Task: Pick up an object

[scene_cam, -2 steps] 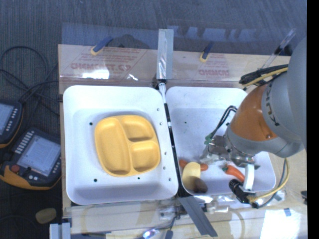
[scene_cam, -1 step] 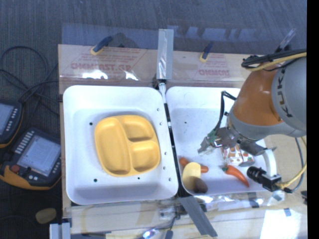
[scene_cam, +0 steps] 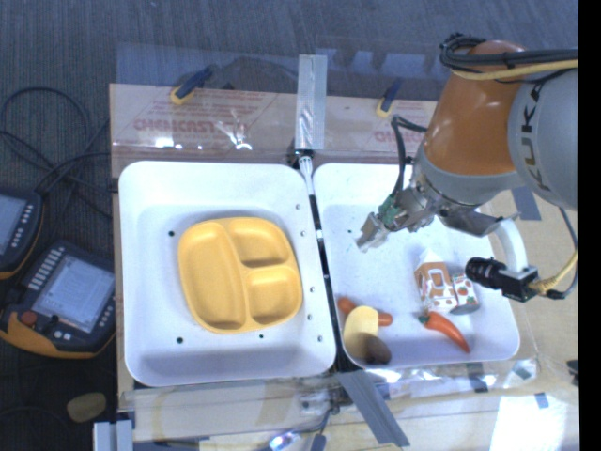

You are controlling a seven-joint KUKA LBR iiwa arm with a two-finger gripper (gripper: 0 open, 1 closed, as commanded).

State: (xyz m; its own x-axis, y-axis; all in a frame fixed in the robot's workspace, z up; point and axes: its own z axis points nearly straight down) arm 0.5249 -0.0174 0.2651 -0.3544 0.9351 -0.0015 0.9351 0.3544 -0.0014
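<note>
In the right bin (scene_cam: pixel 488 350) lie a small carton with red and white print (scene_cam: pixel 443 286), an orange carrot-shaped toy (scene_cam: pixel 445 328), and a yellow and brown pear-like toy (scene_cam: pixel 364 333) with a small orange piece (scene_cam: pixel 349 305) beside it. My gripper (scene_cam: pixel 374 229) hangs over the upper left part of the right bin, above bare floor. It is left of the carton and above the pear-like toy. Nothing shows between its fingers (scene_cam: pixel 364 238).
The left bin (scene_cam: pixel 141 252) holds a yellow divided plate (scene_cam: pixel 239 272). A metal divider (scene_cam: pixel 308 111) stands between the bins at the back. Black cables and handheld controllers (scene_cam: pixel 56 294) lie on the floor at far left. A black fitting (scene_cam: pixel 498 274) of the arm overhangs the carton's right.
</note>
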